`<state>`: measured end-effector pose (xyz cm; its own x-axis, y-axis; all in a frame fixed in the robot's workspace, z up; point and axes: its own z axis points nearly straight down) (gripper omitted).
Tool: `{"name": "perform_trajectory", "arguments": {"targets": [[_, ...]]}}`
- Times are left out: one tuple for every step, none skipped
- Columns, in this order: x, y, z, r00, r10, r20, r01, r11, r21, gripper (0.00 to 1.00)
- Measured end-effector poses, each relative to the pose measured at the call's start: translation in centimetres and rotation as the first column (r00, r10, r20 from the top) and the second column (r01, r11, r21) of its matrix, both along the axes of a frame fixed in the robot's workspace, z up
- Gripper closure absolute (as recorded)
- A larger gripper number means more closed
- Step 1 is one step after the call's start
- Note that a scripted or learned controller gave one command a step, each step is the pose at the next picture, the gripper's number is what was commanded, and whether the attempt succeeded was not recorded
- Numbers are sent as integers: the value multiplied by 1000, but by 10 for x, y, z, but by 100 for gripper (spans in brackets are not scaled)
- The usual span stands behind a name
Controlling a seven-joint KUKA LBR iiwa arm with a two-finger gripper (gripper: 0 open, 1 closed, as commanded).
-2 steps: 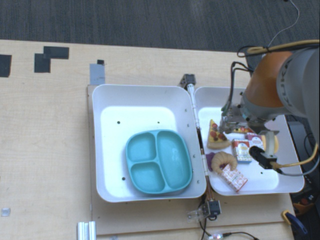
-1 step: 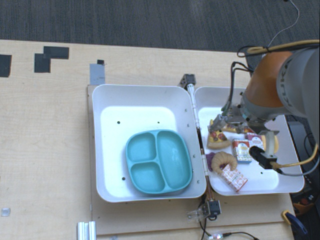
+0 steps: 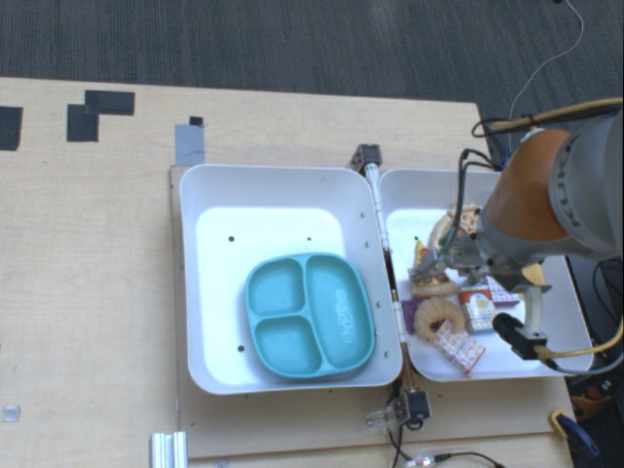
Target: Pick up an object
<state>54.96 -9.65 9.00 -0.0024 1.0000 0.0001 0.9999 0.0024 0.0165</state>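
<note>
The right bin (image 3: 556, 354) holds a heap of small objects. Among them are a tan ring-shaped pastry (image 3: 436, 313), a red and white packet (image 3: 459, 348), a red box (image 3: 478, 309), a tan lump (image 3: 432, 285) and a pale round item (image 3: 448, 228). My gripper (image 3: 451, 258) hangs low over this heap, just above the tan lump and beside the red box. The wrist and its orange band (image 3: 526, 199) cover the bin's middle and hide what lies beneath. Nothing is visibly lifted.
The left bin (image 3: 210, 203) holds a teal divided plate (image 3: 310, 314) at its front right. A ridge (image 3: 382, 252) separates the two bins. Cables (image 3: 546, 359) trail over the right bin's front corner. Dark tape marks (image 3: 97, 113) lie on the bench at the far left.
</note>
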Motion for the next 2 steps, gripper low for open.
{"name": "perform_trajectory", "arguments": {"targets": [[-1, 0, 8, 1000, 2, -2, -2, 1000, -1, 100], [-62, 35, 95, 1000, 2, -13, -2, 1000, 1, 100]]}}
